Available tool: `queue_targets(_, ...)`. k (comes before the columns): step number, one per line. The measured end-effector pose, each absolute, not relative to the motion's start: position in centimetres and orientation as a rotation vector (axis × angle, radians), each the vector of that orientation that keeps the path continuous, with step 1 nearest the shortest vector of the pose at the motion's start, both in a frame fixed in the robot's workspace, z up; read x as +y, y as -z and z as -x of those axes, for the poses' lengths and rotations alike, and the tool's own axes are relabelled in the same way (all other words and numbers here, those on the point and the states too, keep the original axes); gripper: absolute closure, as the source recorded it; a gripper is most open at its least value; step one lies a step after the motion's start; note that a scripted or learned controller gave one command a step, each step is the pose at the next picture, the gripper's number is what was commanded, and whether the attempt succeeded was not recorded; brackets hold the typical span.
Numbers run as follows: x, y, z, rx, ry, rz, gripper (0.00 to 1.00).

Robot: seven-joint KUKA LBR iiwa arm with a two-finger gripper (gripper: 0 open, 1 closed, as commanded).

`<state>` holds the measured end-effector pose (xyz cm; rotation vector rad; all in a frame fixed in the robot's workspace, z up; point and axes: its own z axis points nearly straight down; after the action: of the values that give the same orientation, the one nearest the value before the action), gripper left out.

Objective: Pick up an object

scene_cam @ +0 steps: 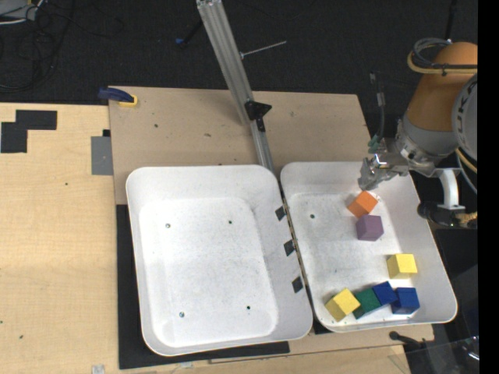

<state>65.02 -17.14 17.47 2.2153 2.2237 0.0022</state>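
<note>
My gripper hangs low over the right bin, just above the orange block; from here I cannot tell how it is set. The block sits on the bin floor beside the purple cube. Nothing is lifted yet, so the grasp and the lift remain.

Arm at the right of frame is grey with a fat rounded orange band, dark cables looping over it, and a small silvery metal gripper.
</note>
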Motion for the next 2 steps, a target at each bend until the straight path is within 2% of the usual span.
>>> queue_targets(2, -17.4, -27.6, -65.2, 2.225, -0.003, -2.213, 1.00)
